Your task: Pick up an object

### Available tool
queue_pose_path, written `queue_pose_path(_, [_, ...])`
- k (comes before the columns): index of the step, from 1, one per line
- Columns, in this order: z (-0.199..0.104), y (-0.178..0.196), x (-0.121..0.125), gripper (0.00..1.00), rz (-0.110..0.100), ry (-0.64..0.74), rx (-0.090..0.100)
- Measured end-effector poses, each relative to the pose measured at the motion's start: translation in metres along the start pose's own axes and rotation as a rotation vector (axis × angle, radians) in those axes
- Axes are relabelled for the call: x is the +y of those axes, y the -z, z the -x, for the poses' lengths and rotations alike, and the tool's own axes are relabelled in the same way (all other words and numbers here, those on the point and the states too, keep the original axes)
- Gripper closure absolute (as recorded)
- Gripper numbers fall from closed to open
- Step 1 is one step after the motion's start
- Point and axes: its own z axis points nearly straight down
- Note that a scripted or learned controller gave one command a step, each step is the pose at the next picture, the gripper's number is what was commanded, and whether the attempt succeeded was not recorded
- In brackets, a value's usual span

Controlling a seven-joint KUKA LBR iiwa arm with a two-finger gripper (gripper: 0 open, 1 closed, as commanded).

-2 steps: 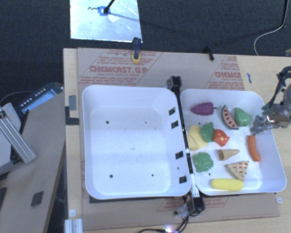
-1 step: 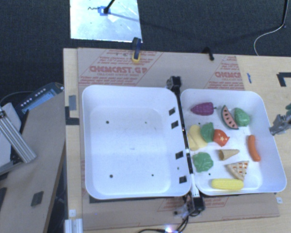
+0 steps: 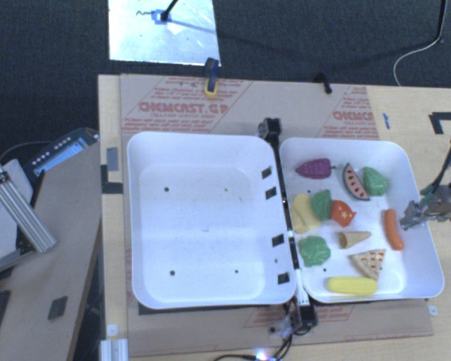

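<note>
White plastic forms 2 shallow bins side by side; the gripper [image 3: 415, 215] hangs at the right bin's [image 3: 406, 153] right rim, and whether it is open or closed cannot be told from above. An orange carrot [image 3: 393, 229] lies just left of it, apart from it. Farther left sit a pizza slice [image 3: 369, 262], a cone [image 3: 354, 238], a tomato [image 3: 343, 213] and a corn cob [image 3: 352, 285]. Well beyond them lies the left bin [image 3: 203, 153].
</note>
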Motion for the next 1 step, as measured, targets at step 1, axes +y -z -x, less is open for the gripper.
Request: queue_pose_path(1, [0.0071,-0.0004,0.0013,1.0,0.006,0.002,-0.002])
